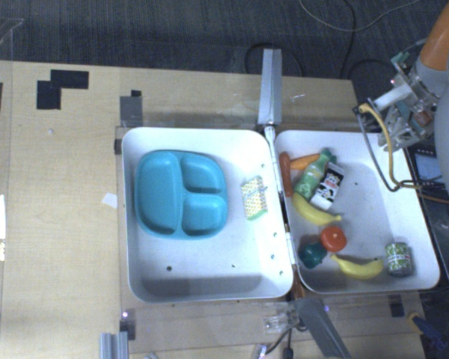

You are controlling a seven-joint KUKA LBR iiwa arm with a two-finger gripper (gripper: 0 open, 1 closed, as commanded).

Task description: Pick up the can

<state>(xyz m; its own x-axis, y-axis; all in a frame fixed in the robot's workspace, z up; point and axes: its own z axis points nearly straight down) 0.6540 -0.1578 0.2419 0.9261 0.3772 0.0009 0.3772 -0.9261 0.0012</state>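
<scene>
Currently the small green-labelled metal can (397, 258) lies in the near right corner of the right white bin (378, 200), just beside the tip of a yellow banana (358, 266). Left of that banana sit an orange-red round fruit (333, 238) and a dark teal piece (311, 255). Farther off lie a second banana (314, 209), a green bottle (313, 174), a black-and-white carton (328, 185) and a carrot (304, 161). The gripper (404, 111) hangs above the bin's far right corner, well apart from the can; its jaw state cannot be told. The left white bin (209, 275) holds a blue divided plastic tray (181, 194).
</scene>
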